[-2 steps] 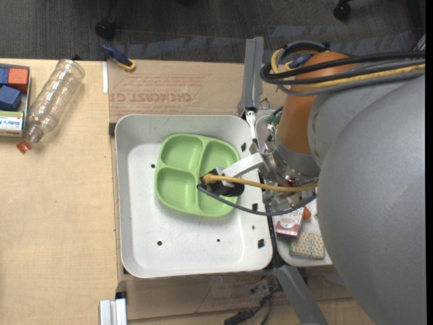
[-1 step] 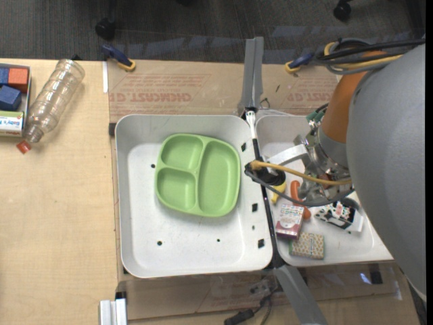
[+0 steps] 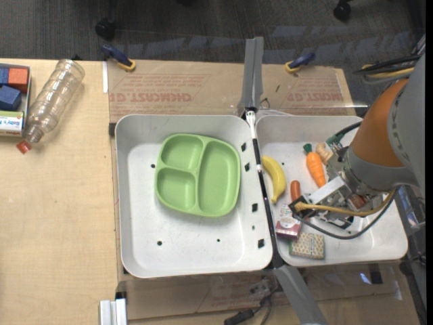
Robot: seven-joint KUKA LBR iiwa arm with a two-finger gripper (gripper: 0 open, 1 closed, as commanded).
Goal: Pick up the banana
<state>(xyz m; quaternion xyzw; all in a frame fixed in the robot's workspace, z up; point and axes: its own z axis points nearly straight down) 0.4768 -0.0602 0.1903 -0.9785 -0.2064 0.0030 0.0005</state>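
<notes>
The yellow banana (image 3: 274,176) lies in the right bin (image 3: 389,246), close to its left wall and running roughly front to back. The gripper (image 3: 344,196) hangs low over the middle of that bin, right of the banana and a clear gap away from it. The grey arm with its orange band (image 3: 379,137) comes in from the right and covers the bin's right side. Nothing yellow shows at the gripper.
An orange carrot (image 3: 315,167) lies between banana and arm. A small red item (image 3: 295,189), a purple-and-white pack (image 3: 287,227) and a patterned square (image 3: 308,246) sit near the front. A green divided plate (image 3: 199,175) lies in the left bin (image 3: 135,235). A plastic bottle (image 3: 53,99) rests on the bench.
</notes>
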